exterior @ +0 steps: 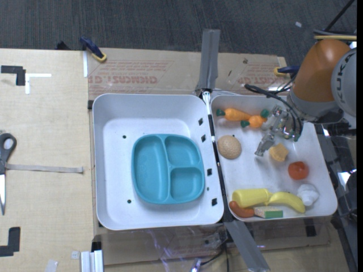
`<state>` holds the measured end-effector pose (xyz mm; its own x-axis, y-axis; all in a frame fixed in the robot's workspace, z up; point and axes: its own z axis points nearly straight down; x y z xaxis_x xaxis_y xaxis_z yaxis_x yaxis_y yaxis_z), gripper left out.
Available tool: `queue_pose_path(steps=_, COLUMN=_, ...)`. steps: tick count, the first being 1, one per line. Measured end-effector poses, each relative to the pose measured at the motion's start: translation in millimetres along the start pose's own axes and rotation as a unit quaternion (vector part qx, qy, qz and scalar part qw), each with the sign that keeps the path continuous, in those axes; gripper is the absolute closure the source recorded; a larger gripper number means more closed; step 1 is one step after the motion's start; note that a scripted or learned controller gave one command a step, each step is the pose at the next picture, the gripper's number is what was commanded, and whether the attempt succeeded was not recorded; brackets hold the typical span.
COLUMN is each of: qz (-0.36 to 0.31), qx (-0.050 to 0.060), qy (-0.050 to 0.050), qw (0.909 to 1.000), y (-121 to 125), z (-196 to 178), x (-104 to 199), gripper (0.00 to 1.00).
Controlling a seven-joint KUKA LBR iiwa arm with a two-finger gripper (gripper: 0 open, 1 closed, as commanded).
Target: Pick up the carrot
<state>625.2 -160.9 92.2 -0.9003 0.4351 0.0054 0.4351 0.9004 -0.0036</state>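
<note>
While gripper (265,145) hovers, seemingly empty, carrot (237,115) apart

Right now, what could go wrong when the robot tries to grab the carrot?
1. Two carrots lie close together at the right bin's far end, so the pincer might nudge one while reaching for the other.
2. The pincer sits nearer the yellow chunk than either carrot, so closing here would probably miss.

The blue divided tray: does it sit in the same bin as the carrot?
No. The blue divided tray sits in the left bin; the carrot lies in the right bin.
</note>
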Motion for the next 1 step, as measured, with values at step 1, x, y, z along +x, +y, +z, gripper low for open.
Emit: queue_pose_path(steps=1, qz=0.002, qx=0.006, qy=0.009, qw=0.9999, y=37.7, z=2.9, x=-1.1, gripper=0.0)
